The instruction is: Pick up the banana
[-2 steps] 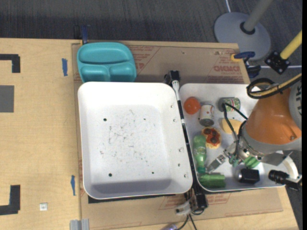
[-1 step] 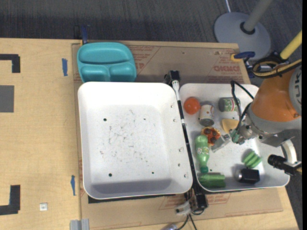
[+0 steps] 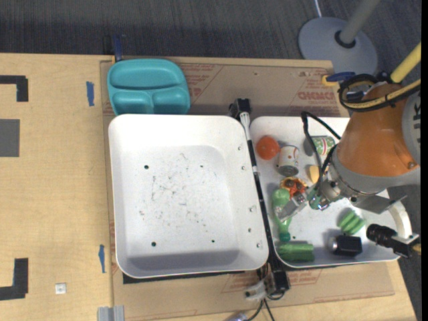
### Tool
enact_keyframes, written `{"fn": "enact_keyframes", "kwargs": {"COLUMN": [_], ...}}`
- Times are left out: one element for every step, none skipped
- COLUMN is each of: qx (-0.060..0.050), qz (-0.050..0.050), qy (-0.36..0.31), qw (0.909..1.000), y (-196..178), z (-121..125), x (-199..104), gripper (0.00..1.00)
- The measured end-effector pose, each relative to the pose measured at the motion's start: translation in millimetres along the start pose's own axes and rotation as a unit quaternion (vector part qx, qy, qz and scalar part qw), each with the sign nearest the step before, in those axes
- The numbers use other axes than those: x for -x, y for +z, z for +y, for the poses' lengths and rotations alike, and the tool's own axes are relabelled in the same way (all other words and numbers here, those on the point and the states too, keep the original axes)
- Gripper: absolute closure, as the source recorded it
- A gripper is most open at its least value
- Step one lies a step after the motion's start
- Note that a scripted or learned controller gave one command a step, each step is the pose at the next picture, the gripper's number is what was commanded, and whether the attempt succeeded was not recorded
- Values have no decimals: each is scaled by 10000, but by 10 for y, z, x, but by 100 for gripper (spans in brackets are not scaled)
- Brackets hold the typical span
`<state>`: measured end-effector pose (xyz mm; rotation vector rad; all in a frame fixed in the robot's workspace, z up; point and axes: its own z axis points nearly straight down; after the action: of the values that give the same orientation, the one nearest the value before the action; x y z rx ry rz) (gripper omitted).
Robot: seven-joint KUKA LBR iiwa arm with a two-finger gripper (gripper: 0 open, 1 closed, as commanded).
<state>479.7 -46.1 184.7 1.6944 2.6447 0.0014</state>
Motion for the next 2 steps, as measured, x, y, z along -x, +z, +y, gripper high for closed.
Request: {"fn": "enact_keyframes", "kwargs": {"qx": [7, -8], "qz": [-10, 6], "qy": [412, -621], "qw": [9992, 9981], "y": [-380, -289], "z": [521, 336], "x": [601, -74], "gripper": [0, 0]}}
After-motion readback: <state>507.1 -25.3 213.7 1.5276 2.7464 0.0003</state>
